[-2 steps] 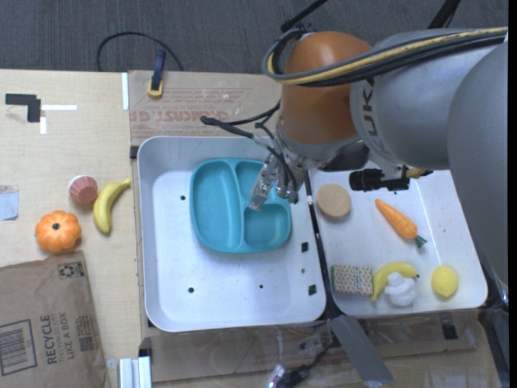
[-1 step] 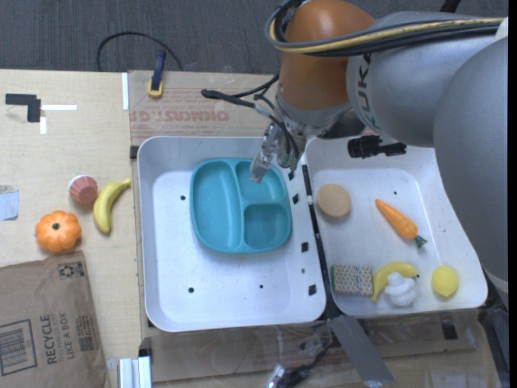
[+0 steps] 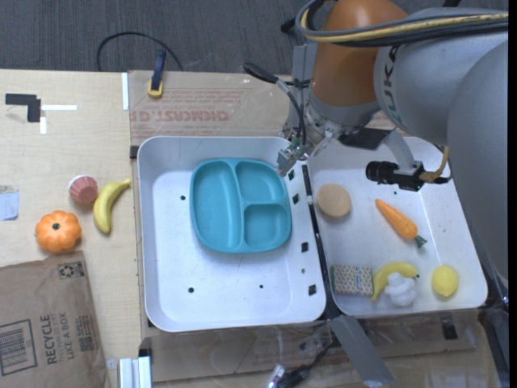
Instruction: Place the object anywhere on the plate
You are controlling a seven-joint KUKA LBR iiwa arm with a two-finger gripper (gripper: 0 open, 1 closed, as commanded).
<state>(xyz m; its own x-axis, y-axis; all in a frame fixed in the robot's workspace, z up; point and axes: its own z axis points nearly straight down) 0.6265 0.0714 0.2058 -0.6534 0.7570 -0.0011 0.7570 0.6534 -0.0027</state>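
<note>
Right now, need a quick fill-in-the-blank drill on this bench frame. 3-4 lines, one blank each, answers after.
1. The teal plate lies in the ____ bin.
2. The carrot lies in the ____ bin.
3. The pumpkin on the bench is ____ in colour.
4. The gripper hovers by the plate's upper ____ corner.

Missing words: left; right; orange; right

A single fixed camera looks down at a slant from above the bench (image 3: 73,144), taking in both white bins (image 3: 161,297), fairly near
</note>
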